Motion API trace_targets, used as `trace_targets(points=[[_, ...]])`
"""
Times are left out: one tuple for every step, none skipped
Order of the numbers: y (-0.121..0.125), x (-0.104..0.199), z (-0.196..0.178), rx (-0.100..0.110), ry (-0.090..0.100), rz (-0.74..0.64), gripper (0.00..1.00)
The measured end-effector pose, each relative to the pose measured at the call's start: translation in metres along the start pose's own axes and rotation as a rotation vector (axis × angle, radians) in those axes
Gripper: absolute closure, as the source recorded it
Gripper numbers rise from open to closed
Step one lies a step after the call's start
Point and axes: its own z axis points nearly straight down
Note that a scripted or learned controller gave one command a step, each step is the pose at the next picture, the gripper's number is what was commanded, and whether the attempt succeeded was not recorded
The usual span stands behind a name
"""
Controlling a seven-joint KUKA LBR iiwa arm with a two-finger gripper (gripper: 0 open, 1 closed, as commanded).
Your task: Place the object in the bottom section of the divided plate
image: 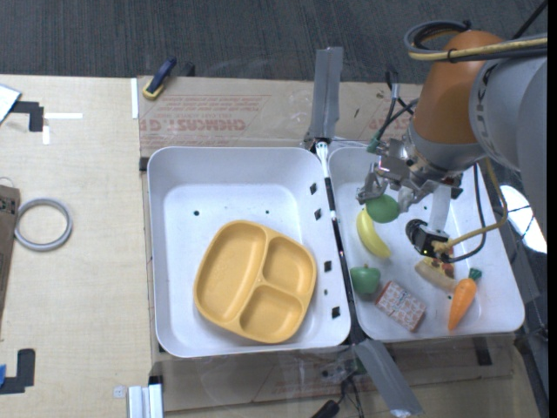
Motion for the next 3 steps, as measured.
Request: trace_targets(points=[[-0.036,0.068,0.0,0.001,0.0,0.015,1.0],[-0.135,0.09,0.0,0.002,-0.001,-0.006,1.0],[-0.135,0.089,0.0,0.001,-0.001,-0.006,0.0]])
